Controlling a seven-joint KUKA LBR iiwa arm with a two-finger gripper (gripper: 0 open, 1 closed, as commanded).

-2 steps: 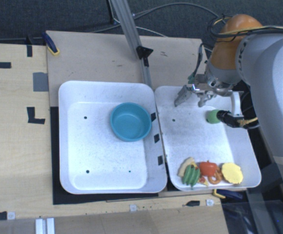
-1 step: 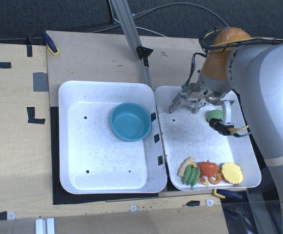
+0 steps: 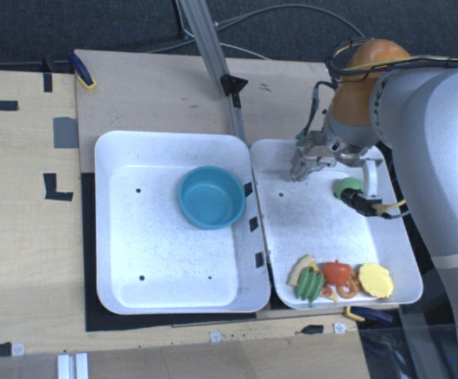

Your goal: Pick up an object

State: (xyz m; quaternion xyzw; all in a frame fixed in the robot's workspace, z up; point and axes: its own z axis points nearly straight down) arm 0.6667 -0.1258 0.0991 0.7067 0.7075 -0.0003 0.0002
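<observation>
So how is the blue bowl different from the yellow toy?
The blue bowl is round, hollow and much bigger; the yellow toy is small, lumpy and solid-looking. The bowl sits alone in the left bin; the yellow toy lies in the right bin at the near edge, right beside a red toy and a green one. Both rest on a bin floor, away from the gripper.

Two white bins sit side by side at mid-frame. The left bin (image 3: pixel 122 235) holds a blue bowl (image 3: pixel 212 197) near its upper right. In the right bin (image 3: pixel 292 219), the gripper (image 3: pixel 302 170) hangs over the upper part; a green object (image 3: pixel 347 186) lies just right of it, and toy foods (image 3: pixel 335 280) cluster along the lower edge.
</observation>
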